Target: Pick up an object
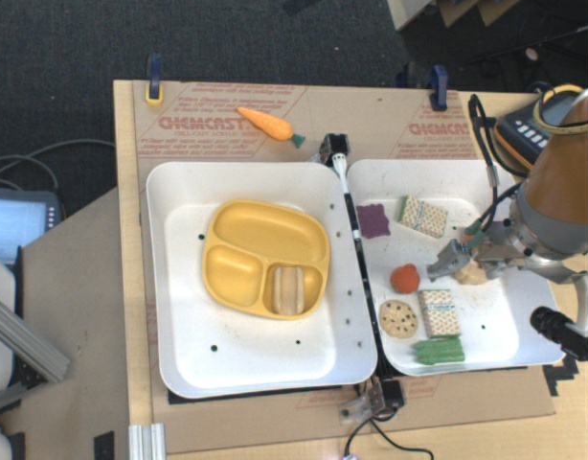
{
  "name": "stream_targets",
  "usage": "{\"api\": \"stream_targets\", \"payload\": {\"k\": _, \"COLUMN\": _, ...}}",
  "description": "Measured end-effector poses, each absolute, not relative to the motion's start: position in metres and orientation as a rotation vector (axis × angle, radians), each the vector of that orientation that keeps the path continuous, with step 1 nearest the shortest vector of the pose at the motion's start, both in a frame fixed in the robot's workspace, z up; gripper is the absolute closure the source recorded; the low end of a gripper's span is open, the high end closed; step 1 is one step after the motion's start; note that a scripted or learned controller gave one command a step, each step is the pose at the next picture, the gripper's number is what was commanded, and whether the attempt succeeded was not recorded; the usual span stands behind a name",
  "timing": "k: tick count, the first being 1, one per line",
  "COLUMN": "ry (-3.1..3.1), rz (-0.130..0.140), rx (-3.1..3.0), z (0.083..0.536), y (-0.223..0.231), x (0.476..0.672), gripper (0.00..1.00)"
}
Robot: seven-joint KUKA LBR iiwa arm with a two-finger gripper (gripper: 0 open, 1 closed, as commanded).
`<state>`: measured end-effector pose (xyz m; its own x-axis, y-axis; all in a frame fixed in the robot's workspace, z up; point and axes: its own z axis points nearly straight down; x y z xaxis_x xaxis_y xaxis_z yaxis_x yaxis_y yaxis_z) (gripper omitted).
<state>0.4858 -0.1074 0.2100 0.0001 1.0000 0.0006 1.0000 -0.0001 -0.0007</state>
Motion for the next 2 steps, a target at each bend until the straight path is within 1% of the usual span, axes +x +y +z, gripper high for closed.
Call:
{"api": "stream_targets", "payload": {"k": 1, "ry": -2.229, "rz": -0.007, "rx": -2.232, "z": 0.084, "y": -0.105, "x": 0.482, "gripper": 0.00}}
{"api": "stream_targets", "payload": {"k": 2, "ry": -2.232, "rz": -0.008, "rx": -2.221, "z": 0.085, "y": -0.096, "x": 0.570, "gripper": 0.00}}
